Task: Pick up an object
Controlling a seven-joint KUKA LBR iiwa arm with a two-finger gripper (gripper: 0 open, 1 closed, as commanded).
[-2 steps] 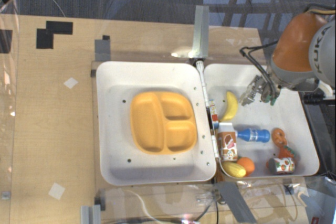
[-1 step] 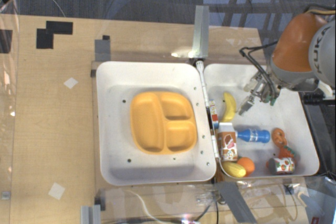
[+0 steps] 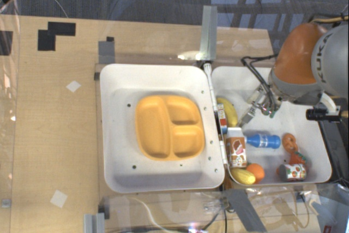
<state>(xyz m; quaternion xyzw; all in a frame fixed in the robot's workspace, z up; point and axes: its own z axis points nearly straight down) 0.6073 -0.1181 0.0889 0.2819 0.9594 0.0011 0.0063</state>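
While the arm [image 3: 305, 63] hangs over the right bin [image 3: 322, 172], its gripper [image 3: 257, 108] is low near the bin's left side, just beside the upper end of a banana [image 3: 228, 111], and nothing is seen between its fingers; whether they stand wide or narrow I cannot tell, because they are small and partly blurred. The task names no one object, so the banana, being nearest, looks to me the likely target. It lies along the wall between the two bins, curved, smooth and yellow. I judge it light and a little soft, so a strong squeeze could bruise it, and its round skin may slip; the best hold is probably across the middle, but the wall so close leaves little room for one finger. Below it stands a small carton [image 3: 236, 151] with a white top and red printed sides, stiff and flat-faced. A blue bottle [image 3: 264, 141] with a white cap lies on its side, hard, glossy and likely to roll. Near the bottom are a lemon [image 3: 244, 175] and an orange [image 3: 256, 172], touching each other, both round and matte. The left bin [image 3: 112, 172] holds a yellow divided tray [image 3: 169, 127] of smooth plastic with rounded corners.
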